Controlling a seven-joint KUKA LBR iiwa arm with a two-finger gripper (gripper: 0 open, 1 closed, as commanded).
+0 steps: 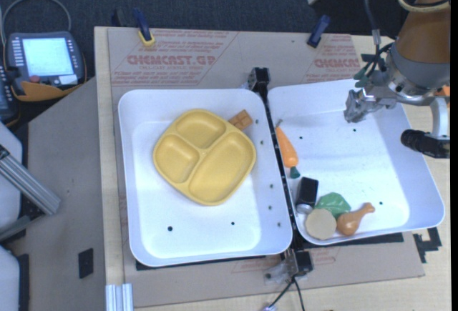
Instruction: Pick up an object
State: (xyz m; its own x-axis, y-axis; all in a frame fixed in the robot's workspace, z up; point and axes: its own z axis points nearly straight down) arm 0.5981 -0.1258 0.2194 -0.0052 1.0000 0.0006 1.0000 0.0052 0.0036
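The gripper hangs over the far part of the right bin, I cannot tell its grip, and the carrot lies against the bin's left wall, so a grasp may hit the wall.

Left of the smooth white plastic bins' divider lies a glossy yellow plastic plate; beneath, matt cardboard.

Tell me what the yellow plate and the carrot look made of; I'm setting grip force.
Yellow plate: probably moulded plastic, one even colour with a soft sheen and rounded dividers. Carrot: likely toy plastic, smooth and uniformly orange, though it is too small to be sure.
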